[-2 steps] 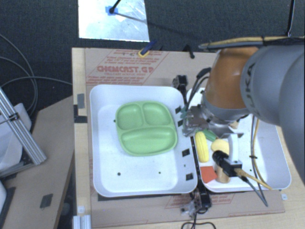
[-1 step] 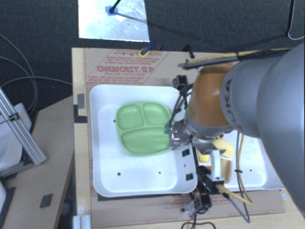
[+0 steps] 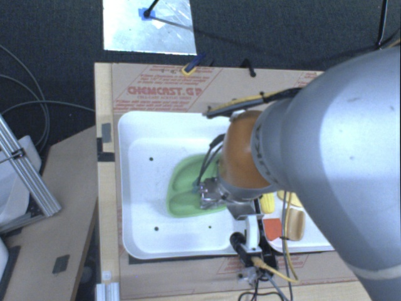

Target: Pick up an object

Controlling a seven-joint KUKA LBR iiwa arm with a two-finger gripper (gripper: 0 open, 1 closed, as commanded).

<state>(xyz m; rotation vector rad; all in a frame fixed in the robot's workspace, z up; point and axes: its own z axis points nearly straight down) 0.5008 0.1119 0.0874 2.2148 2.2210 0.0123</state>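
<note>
Grey metal of the gripper [image 3: 210,196] sits low over a green object [image 3: 185,187] at the frame's centre, inside the left white bin [image 3: 141,133]; whether it grips cannot be told. Right of it, under the arm [image 3: 326,162], lie yellow [image 3: 268,201], red [image 3: 272,229] and tan [image 3: 294,223] items.
</note>
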